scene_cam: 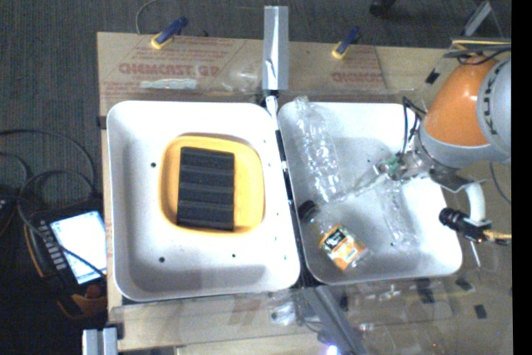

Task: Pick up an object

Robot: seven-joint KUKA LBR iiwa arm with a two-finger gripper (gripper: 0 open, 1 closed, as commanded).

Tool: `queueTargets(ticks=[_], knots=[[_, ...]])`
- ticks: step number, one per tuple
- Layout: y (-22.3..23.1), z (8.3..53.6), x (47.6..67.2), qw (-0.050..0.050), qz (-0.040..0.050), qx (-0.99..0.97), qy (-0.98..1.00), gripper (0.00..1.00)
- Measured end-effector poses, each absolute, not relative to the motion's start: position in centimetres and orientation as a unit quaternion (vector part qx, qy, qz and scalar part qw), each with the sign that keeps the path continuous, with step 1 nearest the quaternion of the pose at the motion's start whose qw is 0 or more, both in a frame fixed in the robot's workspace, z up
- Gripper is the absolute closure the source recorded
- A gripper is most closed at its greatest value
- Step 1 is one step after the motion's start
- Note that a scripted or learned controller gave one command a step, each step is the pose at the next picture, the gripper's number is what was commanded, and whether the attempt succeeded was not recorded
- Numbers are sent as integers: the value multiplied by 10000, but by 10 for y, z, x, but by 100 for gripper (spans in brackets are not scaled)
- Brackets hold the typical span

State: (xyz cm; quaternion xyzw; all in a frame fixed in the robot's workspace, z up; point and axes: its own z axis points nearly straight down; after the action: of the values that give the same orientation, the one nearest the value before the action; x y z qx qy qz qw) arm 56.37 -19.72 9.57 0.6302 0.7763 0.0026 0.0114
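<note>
i see the gripper (397,168) low over the right bin (432,262), toward its right side, and i cannot tell how it is set because it looks translucent and blurred against the white floor. above it sits the arm's orange band (459,102), at the right edge of my view. just left of the gripper a clear plastic bottle (320,155) lies on its side, running from the bin's far left corner toward the middle, its dark cap (307,210) at the near end. a small orange-and-white carton (342,245) lies just near of that cap, apart from the gripper. in the left bin (133,262) an orange tray with a black ribbed insert (208,187) rests at the centre. two blue-and-yellow clamps (168,32) grip the far edge of the bench.
</note>
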Motion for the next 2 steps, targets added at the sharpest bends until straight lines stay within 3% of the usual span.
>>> queueTargets(ticks=[1,2], knots=[[-190,96,616,100,43,6822,7311,0],[-193,128,662,16,0,6593,7519,0]])
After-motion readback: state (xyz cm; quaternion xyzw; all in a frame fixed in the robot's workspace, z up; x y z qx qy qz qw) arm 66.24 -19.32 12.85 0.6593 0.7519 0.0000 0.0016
